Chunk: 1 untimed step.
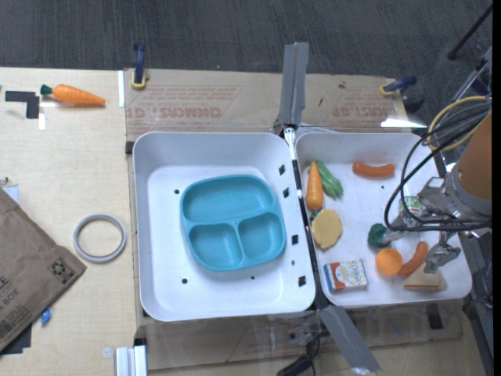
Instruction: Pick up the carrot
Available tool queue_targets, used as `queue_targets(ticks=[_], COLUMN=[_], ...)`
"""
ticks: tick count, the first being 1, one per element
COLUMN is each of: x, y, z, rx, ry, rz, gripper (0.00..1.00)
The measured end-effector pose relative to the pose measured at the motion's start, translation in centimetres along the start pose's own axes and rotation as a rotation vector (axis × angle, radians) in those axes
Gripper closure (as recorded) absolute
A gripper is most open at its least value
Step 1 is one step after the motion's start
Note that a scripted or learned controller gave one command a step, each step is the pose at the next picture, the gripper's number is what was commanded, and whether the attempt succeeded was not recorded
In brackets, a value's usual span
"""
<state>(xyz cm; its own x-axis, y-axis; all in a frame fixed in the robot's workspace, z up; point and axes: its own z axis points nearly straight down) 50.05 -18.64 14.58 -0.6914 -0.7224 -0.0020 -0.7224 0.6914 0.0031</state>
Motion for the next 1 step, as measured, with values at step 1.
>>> queue_targets(ticks=[1], x=[0.14], y=[1.8], z=[4.89], rx=[0.012], ry=[-0.006], rz=[-0.316], gripper=[0.0])
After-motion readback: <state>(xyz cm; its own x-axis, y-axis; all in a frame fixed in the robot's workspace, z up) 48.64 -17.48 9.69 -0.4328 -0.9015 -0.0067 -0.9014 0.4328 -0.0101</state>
